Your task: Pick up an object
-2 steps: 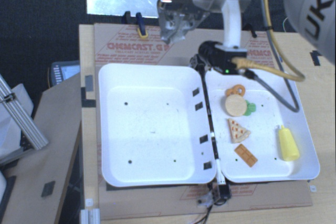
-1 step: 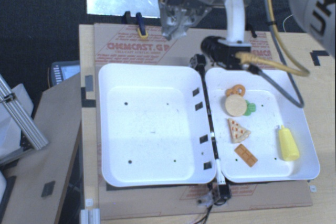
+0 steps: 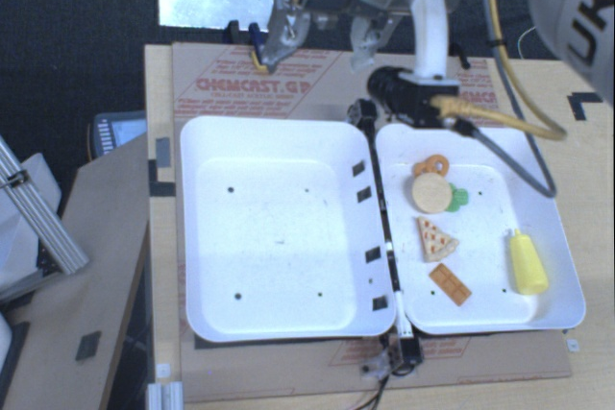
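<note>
**Open jaws to be brought over a free-lying piece in the bin on the view's right**

The jaws are seen spread apart with nothing between them. They hang over the printed brown cardboard sheet (image 3: 240, 84) beyond the far rims of the bins, well apart from every piece.

All candidates lie in the shallow white plastic bin on the view's right (image 3: 567, 302):

- a small brown pretzel (image 3: 432, 166), touching or just beside a round tan disc (image 3: 431, 195)
- a small green piece (image 3: 457, 198), tucked against that disc
- a triangular pizza-slice toy (image 3: 435, 238)
- a flat orange-brown rectangular cracker (image 3: 450, 283)
- a yellow squeeze-bottle toy (image 3: 527, 264), nearer the right wall

The yellow bottle is judged the best target, since it lies apart from the rest and offers a narrow body. The jaws should be turned across its short axis, centred over its middle and lowered until it is straddled, and only then closed. The pretzel cluster is best avoided, as its neighbours may be nudged or pinched together. The flat cracker is likely to be hard to get under.
</note>
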You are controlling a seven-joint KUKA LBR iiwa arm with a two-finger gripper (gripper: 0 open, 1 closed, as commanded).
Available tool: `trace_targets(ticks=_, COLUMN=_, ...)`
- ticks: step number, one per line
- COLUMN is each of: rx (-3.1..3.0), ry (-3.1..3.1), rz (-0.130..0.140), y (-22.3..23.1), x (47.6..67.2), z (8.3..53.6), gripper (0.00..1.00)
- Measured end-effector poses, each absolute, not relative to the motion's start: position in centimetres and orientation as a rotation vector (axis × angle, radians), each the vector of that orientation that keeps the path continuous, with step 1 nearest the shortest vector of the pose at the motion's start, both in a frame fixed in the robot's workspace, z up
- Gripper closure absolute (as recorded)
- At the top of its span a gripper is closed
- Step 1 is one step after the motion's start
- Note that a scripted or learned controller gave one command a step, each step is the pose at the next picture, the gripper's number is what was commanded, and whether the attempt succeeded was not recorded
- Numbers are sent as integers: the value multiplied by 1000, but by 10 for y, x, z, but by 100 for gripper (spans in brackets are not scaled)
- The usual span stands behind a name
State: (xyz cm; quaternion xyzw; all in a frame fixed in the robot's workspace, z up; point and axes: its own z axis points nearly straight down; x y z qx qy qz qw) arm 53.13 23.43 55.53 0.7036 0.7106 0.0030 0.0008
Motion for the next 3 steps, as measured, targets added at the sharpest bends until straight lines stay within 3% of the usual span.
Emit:
trace_targets(ticks=1, rx=2205, ry=2234, rz=14, y=234, x=532, z=567, gripper=100)
trace_targets(ticks=2, rx=2225, ry=2223, rz=-19, y=233, x=560, z=427, gripper=100)
trace_targets(ticks=3, rx=2216, ry=2215, rz=22, y=234, x=618, z=542, gripper=100)
